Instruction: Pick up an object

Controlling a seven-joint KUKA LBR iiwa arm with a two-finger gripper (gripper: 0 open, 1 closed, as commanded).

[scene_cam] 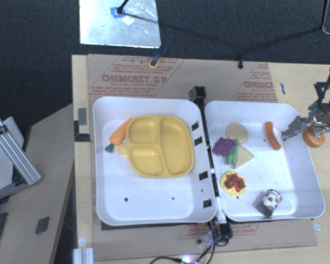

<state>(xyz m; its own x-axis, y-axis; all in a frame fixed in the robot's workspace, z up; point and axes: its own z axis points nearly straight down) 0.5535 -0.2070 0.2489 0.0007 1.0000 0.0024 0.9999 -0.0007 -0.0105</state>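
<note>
One sausage (272, 135) beside hand (293, 130) (right bin (297, 180)).

Dark carpet (33, 48) surrounds the pale wooden bench (311, 76); a shiny sheet (118, 15) lies beyond.

The hand (290, 130) is a dark grey metal piece that narrows to a point, with a dull sheen along its upper edge. Behind it sits a blockier wrist section (322, 117) in lighter grey and silver, with small ridges and fittings too fine to make out. A rounded orange part (314, 138) shows just under that section, bright against the grey. Thin dark cables (325, 89) loop above the wrist, and a bluish-green glint marks the metal near them
</note>
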